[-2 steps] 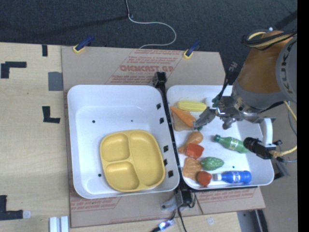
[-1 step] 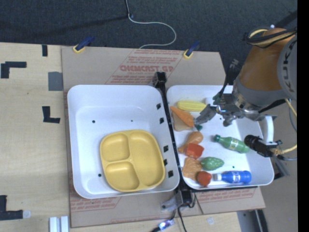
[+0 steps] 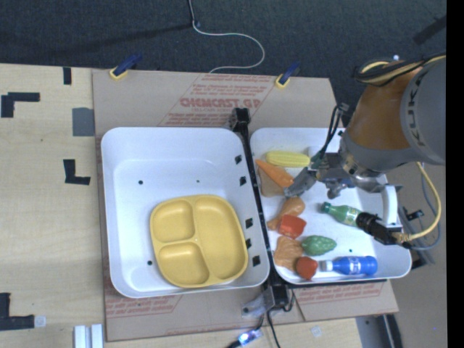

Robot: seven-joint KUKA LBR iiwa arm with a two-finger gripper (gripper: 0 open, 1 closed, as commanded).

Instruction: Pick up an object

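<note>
corn (image 3: 288, 158) yellow, flat, right bin top | carrot (image 3: 274, 173) orange, just below | green bottle (image 3: 342, 212) on side | blue bottle (image 3: 354, 266) near front rim

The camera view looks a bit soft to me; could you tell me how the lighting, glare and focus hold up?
Camera view: even, diffuse lighting with faint shadows; the white bins look bright but keep their edges; the yellow divided plate shows only mild sheen; small items like the green bottle are soft; the gripper is slightly blurred.

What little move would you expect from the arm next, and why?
Probably a short drop straight down. The tool hangs over the right bin, just above the carrot and beside the corn, with nothing between its fingers yet.
</note>
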